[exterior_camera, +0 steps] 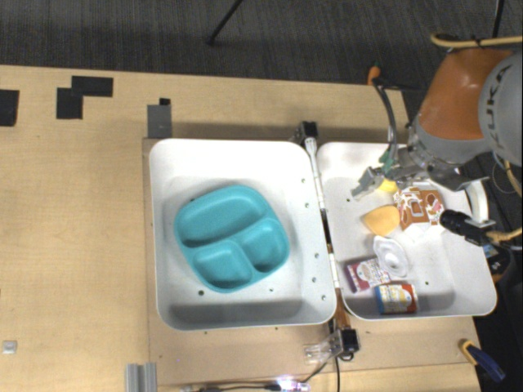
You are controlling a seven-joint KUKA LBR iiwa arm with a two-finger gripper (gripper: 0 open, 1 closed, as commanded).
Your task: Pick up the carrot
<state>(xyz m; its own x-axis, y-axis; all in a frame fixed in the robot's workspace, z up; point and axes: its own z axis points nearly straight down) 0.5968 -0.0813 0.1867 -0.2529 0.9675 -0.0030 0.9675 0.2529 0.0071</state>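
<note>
1. Hovering over the right shallow white bin (458, 305), my gripper (372, 182); I cannot tell its state.
2. An orange, rounded carrot (382, 219) lies just below it, beside a clear plastic cup (391, 253).
3. A teal divided plastic plate (233, 237) sits in the left white bin (163, 219).

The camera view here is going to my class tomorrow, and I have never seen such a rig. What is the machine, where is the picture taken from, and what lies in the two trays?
One fixed camera looks down at a slant on a bench. The grey and orange machine at the right is a robot arm; its gripper hangs over the right bin. That bin holds small grocery items: a can, a purple packet, an orange-yellow piece. The left bin holds a teal divided plate. I cannot tell whether anything is gripped.
</note>
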